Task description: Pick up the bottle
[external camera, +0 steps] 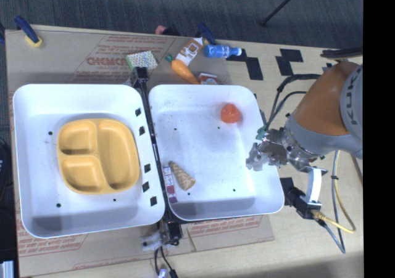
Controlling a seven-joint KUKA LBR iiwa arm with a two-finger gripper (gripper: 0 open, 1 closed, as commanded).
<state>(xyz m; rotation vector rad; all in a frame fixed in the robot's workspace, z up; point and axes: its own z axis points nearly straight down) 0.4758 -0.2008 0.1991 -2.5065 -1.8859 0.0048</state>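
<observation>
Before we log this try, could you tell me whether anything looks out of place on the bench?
Yes: the blue bottle lies on its side on the cardboard behind the right bin, outside both bins, among an orange carrot-like item and a small carton. The tool sits at that bin's right rim.

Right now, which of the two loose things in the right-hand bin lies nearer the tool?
The red ball, toward the bin's far right corner, is nearer the tool. The tan cone-shaped piece lies by the left wall.
</observation>
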